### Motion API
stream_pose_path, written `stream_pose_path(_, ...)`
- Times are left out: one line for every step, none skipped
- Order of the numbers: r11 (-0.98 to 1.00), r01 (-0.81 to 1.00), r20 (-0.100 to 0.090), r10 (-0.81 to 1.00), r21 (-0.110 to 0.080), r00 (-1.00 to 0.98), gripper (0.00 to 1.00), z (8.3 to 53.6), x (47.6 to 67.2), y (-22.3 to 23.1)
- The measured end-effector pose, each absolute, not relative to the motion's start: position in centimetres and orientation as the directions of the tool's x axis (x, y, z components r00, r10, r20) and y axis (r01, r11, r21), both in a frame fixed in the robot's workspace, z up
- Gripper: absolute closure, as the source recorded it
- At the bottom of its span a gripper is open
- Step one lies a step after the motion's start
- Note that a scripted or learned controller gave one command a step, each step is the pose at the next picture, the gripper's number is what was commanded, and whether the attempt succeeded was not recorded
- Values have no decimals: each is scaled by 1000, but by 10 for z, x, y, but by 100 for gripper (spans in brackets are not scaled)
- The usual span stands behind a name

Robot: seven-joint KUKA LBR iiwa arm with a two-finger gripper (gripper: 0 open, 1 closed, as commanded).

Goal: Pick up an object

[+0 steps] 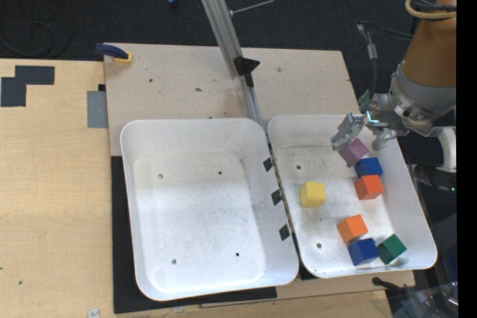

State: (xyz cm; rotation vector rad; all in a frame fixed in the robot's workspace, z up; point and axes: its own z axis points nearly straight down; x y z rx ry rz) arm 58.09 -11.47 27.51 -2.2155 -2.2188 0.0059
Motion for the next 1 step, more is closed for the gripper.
stream_pose_path(-1, 1000, 1, 1000, -3, 1, 0, 277, 581, -116)
